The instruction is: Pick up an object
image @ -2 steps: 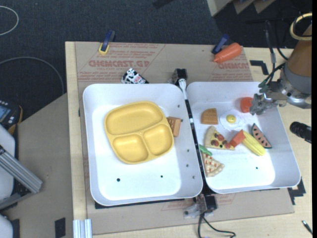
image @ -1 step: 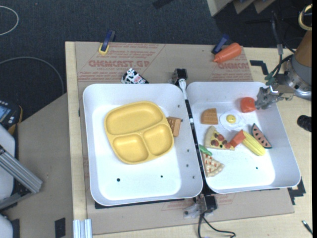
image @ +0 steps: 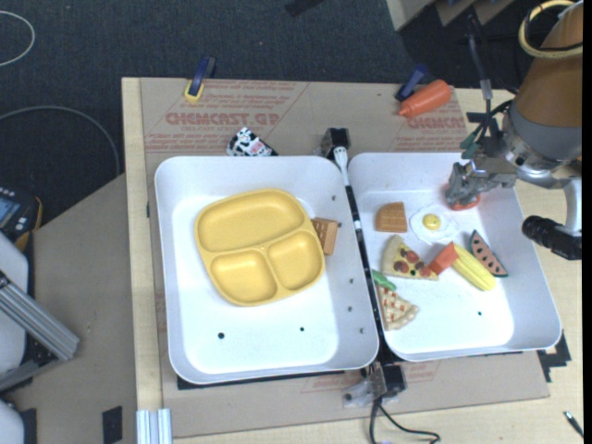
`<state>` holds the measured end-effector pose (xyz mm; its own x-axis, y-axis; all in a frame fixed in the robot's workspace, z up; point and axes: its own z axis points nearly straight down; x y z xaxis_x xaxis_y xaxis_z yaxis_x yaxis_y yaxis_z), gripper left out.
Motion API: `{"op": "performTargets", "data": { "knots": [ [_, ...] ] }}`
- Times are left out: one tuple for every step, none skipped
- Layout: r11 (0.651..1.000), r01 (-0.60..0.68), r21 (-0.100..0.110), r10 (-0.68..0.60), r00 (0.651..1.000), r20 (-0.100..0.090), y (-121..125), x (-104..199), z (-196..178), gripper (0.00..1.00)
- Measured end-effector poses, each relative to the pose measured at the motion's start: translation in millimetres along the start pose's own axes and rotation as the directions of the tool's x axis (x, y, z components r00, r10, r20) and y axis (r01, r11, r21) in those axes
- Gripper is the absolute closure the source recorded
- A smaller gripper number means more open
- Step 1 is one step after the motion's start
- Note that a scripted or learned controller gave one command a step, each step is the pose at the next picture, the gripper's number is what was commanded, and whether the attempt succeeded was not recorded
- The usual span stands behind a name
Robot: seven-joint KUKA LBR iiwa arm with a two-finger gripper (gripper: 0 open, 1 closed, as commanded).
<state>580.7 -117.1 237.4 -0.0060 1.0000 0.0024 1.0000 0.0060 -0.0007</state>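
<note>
Gripper [image: 462, 191] low at right bin's [image: 518, 336] twelve o'clock, over red item; finger spread unreadable. Fried egg [image: 432, 221] just at its seven o'clock.

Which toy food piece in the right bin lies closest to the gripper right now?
The fried egg toy, white with a yellow yolk, just below-left of the gripper. The brown toast square, pizza slice and watermelon wedge lie farther off.
</note>
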Motion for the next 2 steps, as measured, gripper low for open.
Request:
{"op": "performTargets", "data": {
  "knots": [
    [1.0,-0.001,0.003,0.001,1.0,0.0,-12,44,7,1.0],
    [1.0,0.0,0.002,0.0,1.0,-0.001,-18,99,-1,1.0]
  ]
}}
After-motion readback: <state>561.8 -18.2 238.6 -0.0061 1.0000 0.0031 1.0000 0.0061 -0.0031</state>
